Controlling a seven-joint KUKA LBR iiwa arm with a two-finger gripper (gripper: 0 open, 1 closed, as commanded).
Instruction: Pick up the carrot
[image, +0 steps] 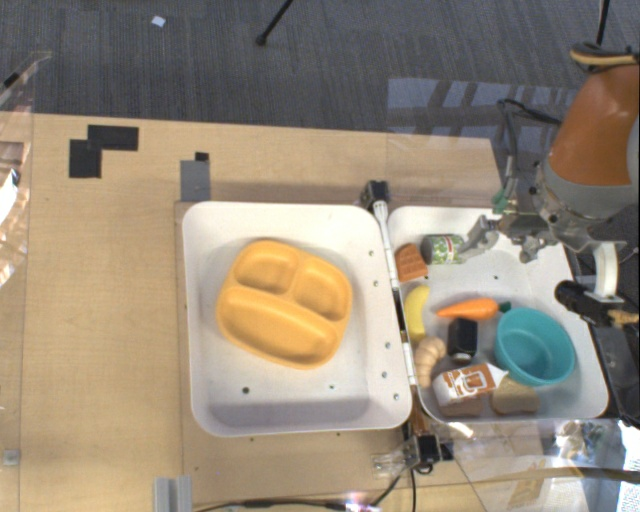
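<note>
The orange carrot (468, 309) lies flat in the right bin (580, 400), near its middle, pointing left to right. It rests between a yellow banana (416, 310) and a teal bowl (535, 345). My gripper (503, 240) hangs over the far part of the right bin, above and a little to the right of the carrot and apart from it. Its fingers (479, 237) are spread open with nothing between them.
A green can (443, 247) and a brown block (410, 263) lie at the bin's far left. A black item (461, 337), a knobbly tan piece (430, 355) and a brown carton (468, 385) crowd the near side. The left bin (210, 400) holds a yellow divided plate (285, 302).
</note>
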